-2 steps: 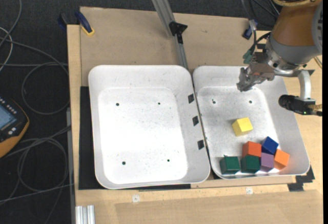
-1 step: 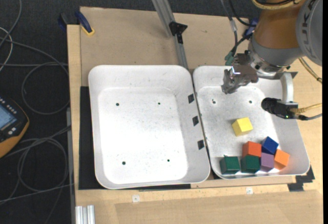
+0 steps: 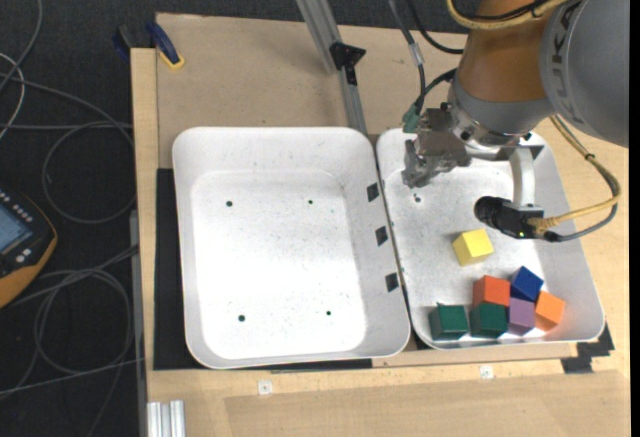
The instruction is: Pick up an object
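My gripper [image 3: 418, 173] hangs over the upper left part of the right bin [image 3: 575, 270], its short fingers pointing down with nothing visible between them. A yellow block [image 3: 473, 246] lies alone in the middle of that bin, below and to the right of the gripper. A cluster of blocks sits at the bin's near edge: two green ones [image 3: 450, 321] [image 3: 489, 320], a red-orange one [image 3: 491, 290], a blue one [image 3: 527, 282], a purple one [image 3: 522, 313] and an orange one [image 3: 550, 307].
The left bin [image 3: 270, 245] lies beside the right one, with black clips along the shared rim. A slanted metal pole [image 3: 320, 15] rises behind the bins. A black sensor with a yellow cable [image 3: 510, 217] sits right of the gripper. Cables lie off the bench at left.
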`<state>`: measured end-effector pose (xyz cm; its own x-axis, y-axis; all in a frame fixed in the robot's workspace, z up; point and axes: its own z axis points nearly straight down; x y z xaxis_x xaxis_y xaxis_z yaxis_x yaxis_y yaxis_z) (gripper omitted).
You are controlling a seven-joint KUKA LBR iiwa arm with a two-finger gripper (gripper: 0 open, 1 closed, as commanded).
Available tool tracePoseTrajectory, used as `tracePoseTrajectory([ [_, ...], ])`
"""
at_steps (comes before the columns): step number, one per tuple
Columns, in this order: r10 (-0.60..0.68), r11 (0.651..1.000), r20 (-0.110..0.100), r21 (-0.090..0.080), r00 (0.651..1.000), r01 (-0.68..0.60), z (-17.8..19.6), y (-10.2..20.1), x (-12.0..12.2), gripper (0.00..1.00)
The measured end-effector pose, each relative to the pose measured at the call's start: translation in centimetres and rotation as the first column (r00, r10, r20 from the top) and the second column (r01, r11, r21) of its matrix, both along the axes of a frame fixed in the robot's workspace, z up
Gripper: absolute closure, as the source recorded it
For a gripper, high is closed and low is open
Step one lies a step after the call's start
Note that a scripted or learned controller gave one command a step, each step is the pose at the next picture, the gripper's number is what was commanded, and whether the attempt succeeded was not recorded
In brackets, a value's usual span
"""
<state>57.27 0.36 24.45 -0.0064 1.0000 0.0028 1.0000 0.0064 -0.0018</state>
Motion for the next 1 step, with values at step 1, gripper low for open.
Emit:
tracePoseTrajectory([
  [1,0.001,1.0,0.0,0.001,1.0,-0.001,0.79,5.11,-1.33,1.0],
])
